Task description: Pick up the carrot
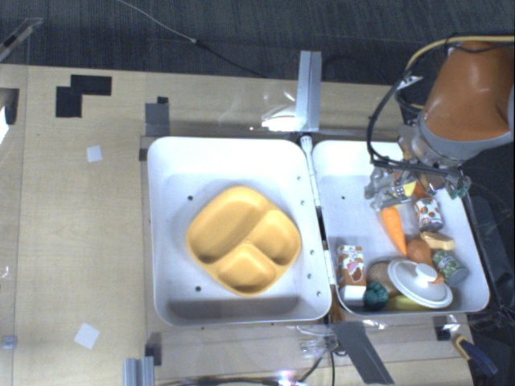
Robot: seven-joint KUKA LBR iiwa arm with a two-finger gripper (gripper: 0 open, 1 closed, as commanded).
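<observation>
Wood bench (72, 240), 2 white bins (173, 215), carrot (393, 228) in rt bin

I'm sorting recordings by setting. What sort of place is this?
Probably a robotics lab bench, not a kitchen: a grey and orange arm reaches over two white bins, and toy food like a carrot fills one.

Robot lab; bench (72, 240) with 2 white bins (161, 232), toy food.

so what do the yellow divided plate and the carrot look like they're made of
The plate looks like moulded plastic: even yellow, smooth rounded compartments, soft matte sheen. The carrot looks like a plastic toy, uniformly orange and smooth, though the view is too small to rule out rubber or foam.
</observation>
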